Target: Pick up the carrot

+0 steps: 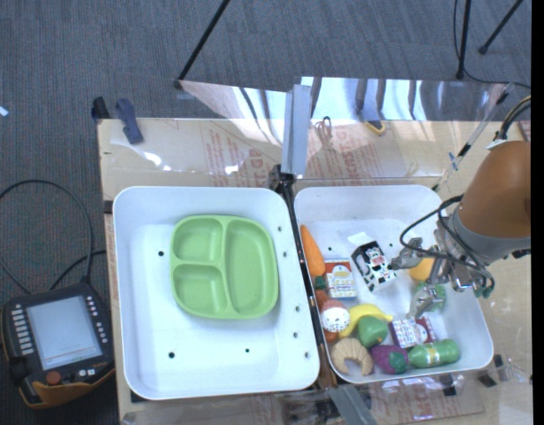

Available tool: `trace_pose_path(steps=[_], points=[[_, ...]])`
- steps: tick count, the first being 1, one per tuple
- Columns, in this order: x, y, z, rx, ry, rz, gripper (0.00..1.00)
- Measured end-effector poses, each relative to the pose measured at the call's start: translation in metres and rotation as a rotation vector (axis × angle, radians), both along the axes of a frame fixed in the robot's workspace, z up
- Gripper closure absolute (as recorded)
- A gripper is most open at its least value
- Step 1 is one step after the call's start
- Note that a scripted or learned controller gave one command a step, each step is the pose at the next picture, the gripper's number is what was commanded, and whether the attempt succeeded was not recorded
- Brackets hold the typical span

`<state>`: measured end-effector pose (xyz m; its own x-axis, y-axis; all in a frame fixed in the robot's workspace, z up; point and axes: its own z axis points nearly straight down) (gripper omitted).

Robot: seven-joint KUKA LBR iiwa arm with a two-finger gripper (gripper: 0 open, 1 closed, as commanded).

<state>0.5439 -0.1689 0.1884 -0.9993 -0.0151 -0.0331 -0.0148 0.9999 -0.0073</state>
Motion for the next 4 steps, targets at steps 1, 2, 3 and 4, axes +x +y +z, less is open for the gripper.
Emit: trace_pose_path(steps=[1, 2, 3, 4], points=[[0.031, -0.037, -0.094, 0.009, 0.034, -0.017, 0.00], [0.061, -0.035, -0.100, 0.007, 0.030, 0.037, 0.00], [0.071, -0.042, -0.099, 0.008, 0.029, 0.033, 0.00], [0.066, -0.044, -0.100, 0.011, 0.031, -0.073, 0.00]])
